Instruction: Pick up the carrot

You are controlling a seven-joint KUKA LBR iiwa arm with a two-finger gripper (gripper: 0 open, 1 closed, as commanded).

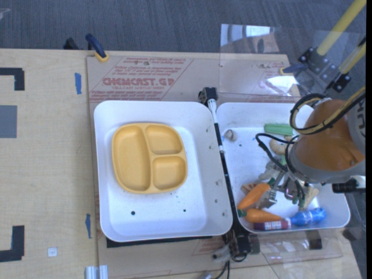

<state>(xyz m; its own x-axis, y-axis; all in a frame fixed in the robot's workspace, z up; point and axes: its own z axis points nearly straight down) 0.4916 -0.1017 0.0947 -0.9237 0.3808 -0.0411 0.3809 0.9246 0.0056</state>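
Carrot (254, 196) slanted, tip lower-left

We see the right bin (244, 116) crowded low: carrot (254, 196) hemmed by clutter, bottle (290, 220) alongside; upper-left floor open.

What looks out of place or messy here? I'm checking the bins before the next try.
Small dark specks dot the left white bin around the yellow three-compartment plate. In the right white bin, two orange carrots and a blue bottle lie jumbled by the near wall. Nothing looks broken.
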